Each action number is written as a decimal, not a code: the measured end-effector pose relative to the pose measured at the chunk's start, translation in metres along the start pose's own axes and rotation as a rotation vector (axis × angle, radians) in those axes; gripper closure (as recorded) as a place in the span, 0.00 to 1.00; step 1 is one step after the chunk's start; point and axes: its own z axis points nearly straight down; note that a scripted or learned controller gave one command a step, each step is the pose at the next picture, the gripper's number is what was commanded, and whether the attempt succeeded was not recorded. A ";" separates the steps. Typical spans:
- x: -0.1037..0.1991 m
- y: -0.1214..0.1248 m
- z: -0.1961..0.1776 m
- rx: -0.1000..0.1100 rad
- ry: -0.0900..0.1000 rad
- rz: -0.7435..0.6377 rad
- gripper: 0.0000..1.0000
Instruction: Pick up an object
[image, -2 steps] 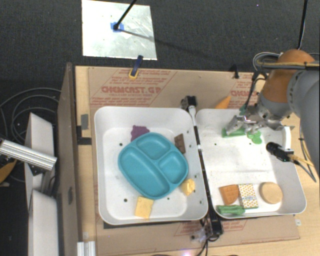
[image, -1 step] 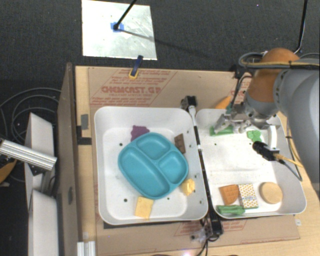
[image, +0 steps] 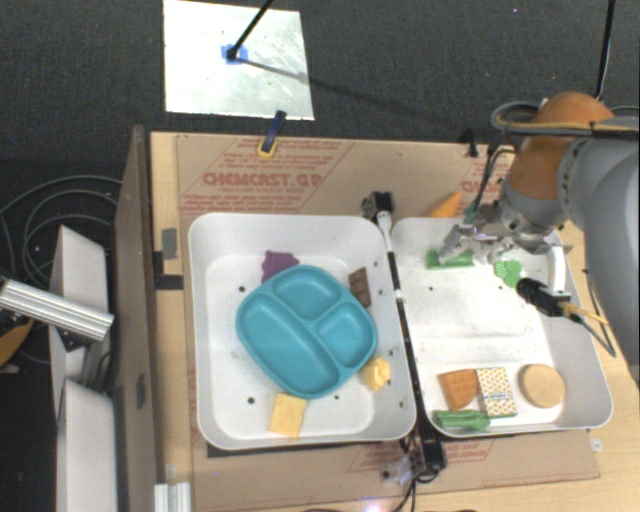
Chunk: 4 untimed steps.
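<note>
My gripper (image: 472, 240) hangs low over the far left corner of the right bin (image: 590, 395). A flat green piece (image: 449, 259) lies right under and to the left of it; I cannot see whether the two touch. A smaller green piece (image: 507, 270) lies just to the gripper's right. Along that bin's near edge sit an orange-brown block (image: 459, 388), a patterned small box (image: 496, 391), a round tan disc (image: 541, 385) and a green strip (image: 460, 421).
The left bin (image: 215, 300) holds a blue divided tray (image: 305, 330), a purple piece (image: 278, 265), a brown piece (image: 360, 287), a yellow lump (image: 376, 375) and a yellow square (image: 287, 414). An orange thing (image: 447, 205) lies behind the right bin.
</note>
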 end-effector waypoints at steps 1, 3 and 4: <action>0.001 0.002 -0.013 -0.007 -0.001 -0.002 1.00; -0.062 -0.022 -0.107 0.000 -0.004 -0.001 0.00; -0.061 -0.011 0.008 0.005 -0.001 -0.002 0.00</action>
